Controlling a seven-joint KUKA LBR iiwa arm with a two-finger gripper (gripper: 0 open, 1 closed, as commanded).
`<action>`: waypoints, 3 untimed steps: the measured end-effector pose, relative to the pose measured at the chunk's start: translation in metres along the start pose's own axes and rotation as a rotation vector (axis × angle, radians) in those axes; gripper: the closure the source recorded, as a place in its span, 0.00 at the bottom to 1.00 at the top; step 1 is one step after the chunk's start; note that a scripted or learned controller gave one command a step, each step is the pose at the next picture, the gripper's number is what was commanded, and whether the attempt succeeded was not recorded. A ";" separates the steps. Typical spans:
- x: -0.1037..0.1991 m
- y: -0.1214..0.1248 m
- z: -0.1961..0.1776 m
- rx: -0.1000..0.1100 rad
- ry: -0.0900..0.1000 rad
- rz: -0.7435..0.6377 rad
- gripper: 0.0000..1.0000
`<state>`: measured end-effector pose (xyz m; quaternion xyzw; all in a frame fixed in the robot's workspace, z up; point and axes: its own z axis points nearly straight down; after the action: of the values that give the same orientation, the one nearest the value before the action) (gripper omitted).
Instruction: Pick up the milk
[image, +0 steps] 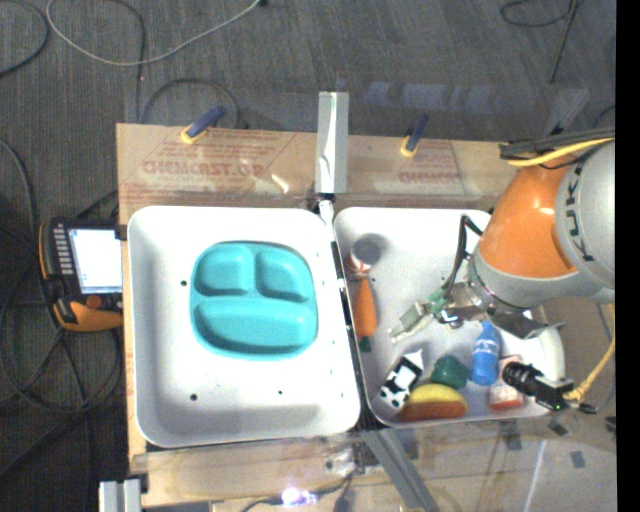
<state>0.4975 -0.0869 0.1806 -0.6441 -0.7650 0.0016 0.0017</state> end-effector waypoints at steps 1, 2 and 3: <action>-0.025 -0.011 0.083 -0.016 -0.001 -0.180 0.00; -0.024 -0.011 0.080 -0.010 0.007 -0.182 1.00; -0.024 -0.011 0.080 -0.009 0.007 -0.182 0.00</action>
<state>0.4906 -0.1121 0.1010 -0.5717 -0.8204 -0.0043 0.0015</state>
